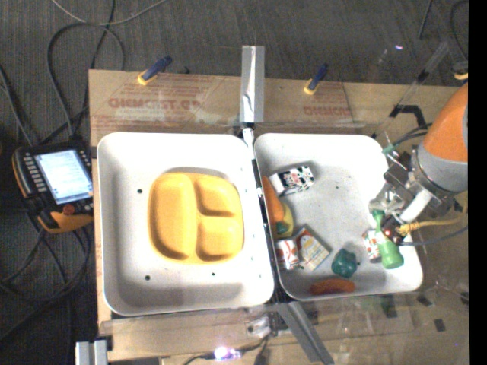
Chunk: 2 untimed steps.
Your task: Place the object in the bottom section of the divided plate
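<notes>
A yellow divided plate lies in the left white bin. It has one large section on its left and two smaller ones on its right, and nothing lies in it. My gripper hangs low over the right side of the right bin. A green bottle with a red-and-white label lies directly below the gripper. Its upper end reaches up to the gripper's tip, and I cannot tell whether it is gripped.
The right bin also holds a black-and-white carton, an orange carrot against the left wall, two small cartons, a teal toy and a red pepper. A tablet sits left of the bench.
</notes>
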Available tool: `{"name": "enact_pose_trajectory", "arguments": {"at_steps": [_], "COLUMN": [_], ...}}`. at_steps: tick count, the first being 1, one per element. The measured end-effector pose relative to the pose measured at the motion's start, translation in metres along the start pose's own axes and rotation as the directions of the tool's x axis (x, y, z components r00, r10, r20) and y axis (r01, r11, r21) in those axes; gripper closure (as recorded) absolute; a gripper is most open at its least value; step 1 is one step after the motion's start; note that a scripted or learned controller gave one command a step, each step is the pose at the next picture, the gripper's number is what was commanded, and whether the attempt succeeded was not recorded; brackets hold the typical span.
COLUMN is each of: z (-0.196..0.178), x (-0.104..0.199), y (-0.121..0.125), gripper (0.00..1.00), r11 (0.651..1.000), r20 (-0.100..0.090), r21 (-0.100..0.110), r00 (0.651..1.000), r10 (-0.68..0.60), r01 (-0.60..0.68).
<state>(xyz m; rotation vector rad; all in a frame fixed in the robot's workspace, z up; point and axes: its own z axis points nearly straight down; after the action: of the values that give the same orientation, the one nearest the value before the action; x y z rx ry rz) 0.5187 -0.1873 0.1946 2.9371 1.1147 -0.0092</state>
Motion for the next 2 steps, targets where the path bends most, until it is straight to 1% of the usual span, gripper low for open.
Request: {"name": "enact_pose_trajectory", "arguments": {"at_steps": [1,2], "z": [-0.098,-0.074], "x": [0.018,0.039], "y": [-0.030,-0.099], "gripper": [1.00,1.00], "r11": [0.925,0.968], "r20": [0.000,0.001], "r21": [-0.001,0.002], "r00": [0.925,0.968], "r10": [0.380,0.251], "r01": [-0.380,-0.251]}}
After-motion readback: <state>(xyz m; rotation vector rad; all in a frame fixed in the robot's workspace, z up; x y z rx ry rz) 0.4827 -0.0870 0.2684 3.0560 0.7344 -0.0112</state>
